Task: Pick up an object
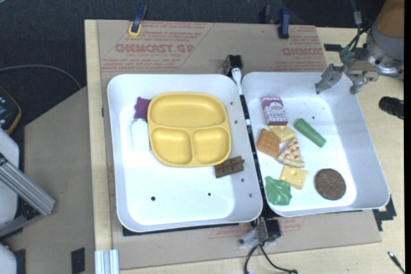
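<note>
Over the far right corner of the right bin (369,157), the end effector (342,79) hangs with its two fingers spread apart and nothing between them, one finger tip (323,83) reaching toward the bin's bare upper floor and the other lying nearer the rim. It looks raised above the bin rather than down among the things, so the step in hand reads as the approach: no object has been chosen by contact yet, and the pick itself is not yet begun. The candidates lie well apart from it, lower in the same bin: a small red and white carton (275,110), a green cylinder (309,132), a brown waffle-like piece (268,142), a pizza slice toy (291,152), a yellow cheese block (295,176), a green leafy piece (278,190) and a round brown patty (330,183). The left bin (173,208) holds a yellow divided tray (189,128), a chocolate bar piece (228,167) just below it, and purple (141,106) and white (139,135) things at its left edge. The next move likely calls for travelling down and left toward one piece; the green cylinder and the carton are nearest and stand a little free. The pieces around the waffle touch or overlap, so a descent there risks the fingers landing on a neighbour. Fingers should straddle the chosen thing's narrow side before closing.
</note>
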`<state>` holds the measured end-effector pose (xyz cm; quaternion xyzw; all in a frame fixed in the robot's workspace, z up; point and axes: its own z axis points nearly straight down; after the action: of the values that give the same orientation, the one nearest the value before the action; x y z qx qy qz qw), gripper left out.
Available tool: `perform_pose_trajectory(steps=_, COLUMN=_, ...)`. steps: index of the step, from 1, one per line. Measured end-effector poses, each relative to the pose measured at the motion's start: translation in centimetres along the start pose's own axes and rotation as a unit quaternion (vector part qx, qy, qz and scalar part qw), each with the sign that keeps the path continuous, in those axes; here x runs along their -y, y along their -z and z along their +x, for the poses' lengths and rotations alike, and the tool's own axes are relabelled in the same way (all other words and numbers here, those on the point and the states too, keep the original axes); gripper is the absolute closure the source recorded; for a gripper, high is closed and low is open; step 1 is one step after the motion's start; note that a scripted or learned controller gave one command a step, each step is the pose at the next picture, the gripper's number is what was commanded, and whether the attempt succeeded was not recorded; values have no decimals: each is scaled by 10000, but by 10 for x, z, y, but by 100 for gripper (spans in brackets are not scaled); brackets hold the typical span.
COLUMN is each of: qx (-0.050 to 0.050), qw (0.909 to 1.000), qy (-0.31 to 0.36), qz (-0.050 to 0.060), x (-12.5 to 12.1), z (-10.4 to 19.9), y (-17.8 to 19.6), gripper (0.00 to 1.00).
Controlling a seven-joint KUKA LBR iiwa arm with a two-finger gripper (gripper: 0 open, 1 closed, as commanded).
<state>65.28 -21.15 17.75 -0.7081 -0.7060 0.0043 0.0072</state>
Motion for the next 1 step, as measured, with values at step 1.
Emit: perform_pose_trajectory(steps=1, qx=19, qw=10000, qy=16, qz=-78, x=-3, z=1, y=10, gripper=0)
